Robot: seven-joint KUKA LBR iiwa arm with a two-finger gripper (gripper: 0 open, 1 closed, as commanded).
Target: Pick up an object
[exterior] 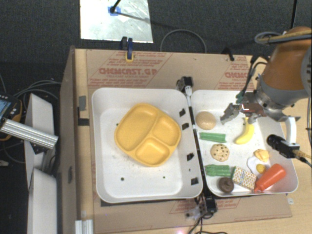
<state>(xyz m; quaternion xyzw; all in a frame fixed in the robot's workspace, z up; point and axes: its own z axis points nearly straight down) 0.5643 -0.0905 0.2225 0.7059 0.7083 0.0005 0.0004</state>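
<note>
While hovering over right bin (292, 179) to choose target, my pincer (240, 110) spread, empty; banana (244, 134) just below, bread roll (205, 120) beside.

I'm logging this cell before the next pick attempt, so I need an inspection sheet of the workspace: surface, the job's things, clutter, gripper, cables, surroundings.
Surface: two white bins side by side on a brown board; left bin, right bin.
Job's things: in the right bin a banana, bread roll, cookie, two green pieces, carrot, cracker, brown disc, egg.
Clutter: yellow divided plate in the left bin.
Gripper: gripper over the right bin, above the banana; nothing seen between its fingers.
Cables: black loop behind the board; cables at the left.
Surroundings: dark carpet, shiny sheet, metal bar.
</note>
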